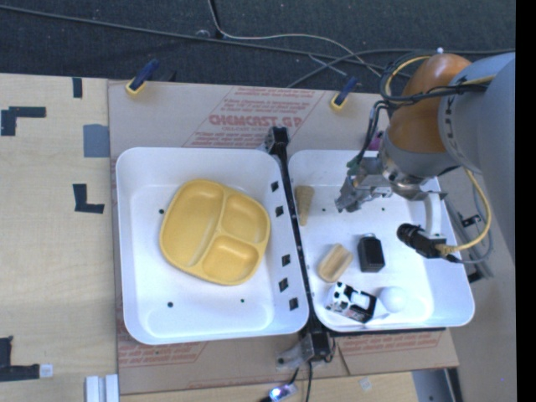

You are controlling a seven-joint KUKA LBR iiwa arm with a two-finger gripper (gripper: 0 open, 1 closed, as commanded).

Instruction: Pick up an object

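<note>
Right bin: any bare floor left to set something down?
Right bin: bare between gripper and black block, and along the back wall. Crowded at the front: tan block, black-and-white item, white ball. Left bin: front strip below yellow plate.

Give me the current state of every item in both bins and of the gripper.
Yellow divided plate: lying flat in the left bin, right side up.
Tan block: lying in the right bin, untouched.
Black block: lying beside the tan block, apart from it.
White ball: resting near the front wall.
Black-and-white object: lying beside the ball.
Gripper: above the right bin, nothing visible between its fingers.
</note>
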